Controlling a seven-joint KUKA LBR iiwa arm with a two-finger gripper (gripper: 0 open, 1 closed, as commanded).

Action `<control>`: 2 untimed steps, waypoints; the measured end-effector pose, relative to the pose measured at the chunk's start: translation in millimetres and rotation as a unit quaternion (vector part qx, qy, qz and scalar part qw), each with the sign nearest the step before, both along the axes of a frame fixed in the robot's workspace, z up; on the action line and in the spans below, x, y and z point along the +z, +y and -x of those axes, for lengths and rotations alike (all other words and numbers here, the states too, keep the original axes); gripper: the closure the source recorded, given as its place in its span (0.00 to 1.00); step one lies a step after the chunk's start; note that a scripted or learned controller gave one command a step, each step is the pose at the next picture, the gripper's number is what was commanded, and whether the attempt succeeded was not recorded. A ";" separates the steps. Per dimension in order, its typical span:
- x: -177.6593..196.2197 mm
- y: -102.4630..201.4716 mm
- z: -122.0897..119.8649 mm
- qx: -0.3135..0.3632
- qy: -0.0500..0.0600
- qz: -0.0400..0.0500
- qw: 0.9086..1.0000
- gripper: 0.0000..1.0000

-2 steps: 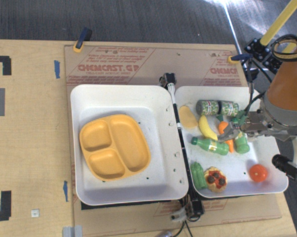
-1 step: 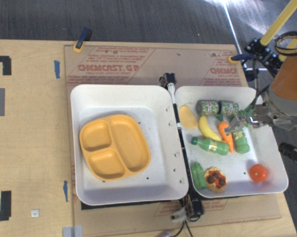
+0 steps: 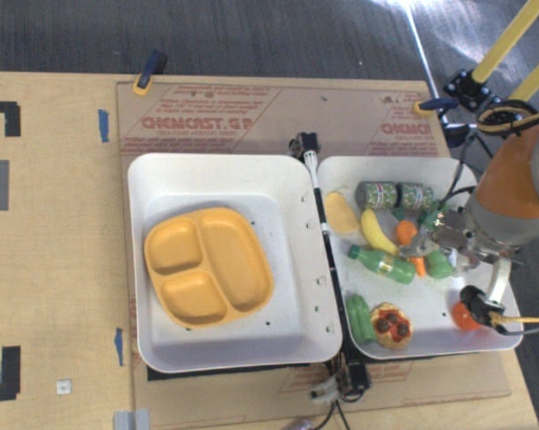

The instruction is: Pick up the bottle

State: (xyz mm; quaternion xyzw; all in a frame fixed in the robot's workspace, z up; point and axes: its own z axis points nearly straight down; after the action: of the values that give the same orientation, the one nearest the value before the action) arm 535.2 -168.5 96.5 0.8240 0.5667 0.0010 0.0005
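While the green plastic bottle (image 3: pixel 383 264) lies on its side mid right-hand white bin (image 3: pixel 498 340), just below a yellow banana (image 3: pixel 375 231), the end effector (image 3: pixel 433 236) hovers near its cap end. Finger state: cannot tell. Best approach, I judge: straddle the body across its width, clear of the banana.

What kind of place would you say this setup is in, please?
Probably a robotics lab test bench: two white bins on clamped cardboard, toy food such as a banana and green bottle, and a robot arm.
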 end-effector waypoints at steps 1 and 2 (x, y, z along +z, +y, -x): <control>10.3 0.3 -0.8 0.000 -0.001 0.000 1.000 1.00; -8.5 -18.9 23.7 0.181 -0.002 0.000 0.983 1.00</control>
State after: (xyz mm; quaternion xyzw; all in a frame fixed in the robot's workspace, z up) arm 511.6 -187.4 87.9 0.7076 0.7066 0.0029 0.0020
